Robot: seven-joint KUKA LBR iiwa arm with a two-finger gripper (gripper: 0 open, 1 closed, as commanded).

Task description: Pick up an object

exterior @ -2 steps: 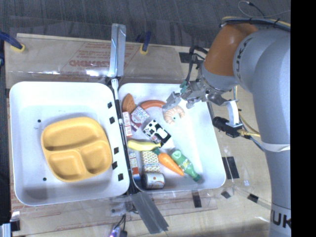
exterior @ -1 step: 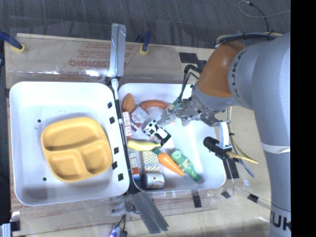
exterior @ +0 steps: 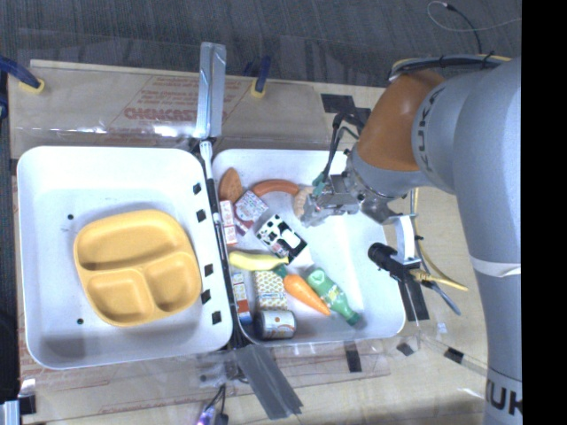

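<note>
Light falls evenly from above, bright on my two white bins; the left bin (exterior: 35,237) is nearly washed out at its rim. Its yellow tray (exterior: 137,264) casts a soft grey shadow. My grey arm (exterior: 483,149) shows mild sheen. The focus is soft throughout and the small items look grainy.

A robotics lab: industrial arm (exterior: 461,140), taped bench (exterior: 133,96), white bins (exterior: 35,237) of toy food.

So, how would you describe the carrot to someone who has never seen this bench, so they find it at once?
Look in the right bin, the one crowded with small items, not the left bin with the yellow tray. Near its front edge lies the carrot, between a can and a green bottle. It is the only orange, pointed thing with a green tip.
</note>
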